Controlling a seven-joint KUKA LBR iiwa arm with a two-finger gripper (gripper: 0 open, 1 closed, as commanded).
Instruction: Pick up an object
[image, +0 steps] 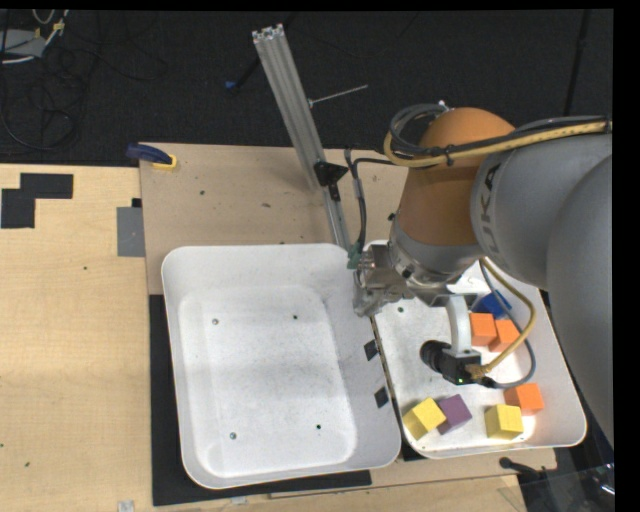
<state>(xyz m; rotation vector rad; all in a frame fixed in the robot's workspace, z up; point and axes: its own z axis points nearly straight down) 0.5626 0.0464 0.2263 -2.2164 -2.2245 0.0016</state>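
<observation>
The right bin (420, 340) holds several small blocks. A yellow block (424, 416) touches a purple block (455, 410) near the front rim. Another yellow block (503, 421) and an orange block (530, 398) lie to their right. Two orange blocks (494, 329) sit beside a blue one (491, 303), partly under the arm. My gripper (372, 290) hangs low at the back left corner of the right bin, close to the rim between the bins, well apart from the blocks. The wrist hides its tip.
The left bin (200, 290) is a bare white tray. A slanted aluminium bar (300, 120) rises behind the bins. The big grey arm (540, 220) covers the right bin's back right. A black cable end (443, 360) dangles over the bin's middle.
</observation>
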